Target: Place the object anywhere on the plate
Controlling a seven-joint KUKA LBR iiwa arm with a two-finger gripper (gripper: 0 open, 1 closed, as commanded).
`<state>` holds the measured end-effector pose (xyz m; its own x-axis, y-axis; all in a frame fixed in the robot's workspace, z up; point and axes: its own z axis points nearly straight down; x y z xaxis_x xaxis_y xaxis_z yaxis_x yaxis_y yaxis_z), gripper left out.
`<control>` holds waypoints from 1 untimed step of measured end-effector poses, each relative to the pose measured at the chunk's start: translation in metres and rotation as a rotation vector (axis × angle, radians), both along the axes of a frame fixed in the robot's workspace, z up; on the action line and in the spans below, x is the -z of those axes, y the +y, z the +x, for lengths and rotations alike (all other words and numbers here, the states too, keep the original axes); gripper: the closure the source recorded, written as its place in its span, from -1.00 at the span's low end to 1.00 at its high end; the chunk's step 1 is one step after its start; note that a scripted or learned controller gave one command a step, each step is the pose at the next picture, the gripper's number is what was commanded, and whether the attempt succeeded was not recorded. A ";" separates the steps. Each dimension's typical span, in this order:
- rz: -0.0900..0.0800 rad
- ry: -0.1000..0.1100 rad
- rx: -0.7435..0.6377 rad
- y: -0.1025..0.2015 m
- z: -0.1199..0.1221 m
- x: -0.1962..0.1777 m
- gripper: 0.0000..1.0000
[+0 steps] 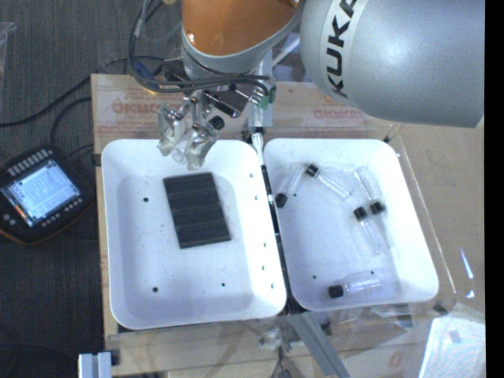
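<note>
A: What do you log for the plate [197, 209]?

B: You have a dark, flat, rectangular slab with faint ribs across it, lying flat on the floor of the left bin [126, 290], toward its upper middle, slightly skewed.

A: And the objects?

B: You see clear vials with black caps in the right bin [409, 274]: one [356, 287] near the bottom edge lying on its side, two [368, 209] mid-bin close together, one [327, 179] near the top, one [287, 189] by the left wall.

arm [378, 38] cut off by top edge, clear vials [346, 187] faint against white bin [409, 274]
</note>
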<state>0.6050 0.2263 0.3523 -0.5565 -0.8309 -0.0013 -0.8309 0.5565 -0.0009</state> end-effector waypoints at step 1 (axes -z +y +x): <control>0.000 0.001 -0.170 -0.003 0.006 0.049 1.00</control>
<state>0.6105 0.2230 0.3030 -0.4083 -0.9128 -0.0006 -0.9128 0.4083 -0.0004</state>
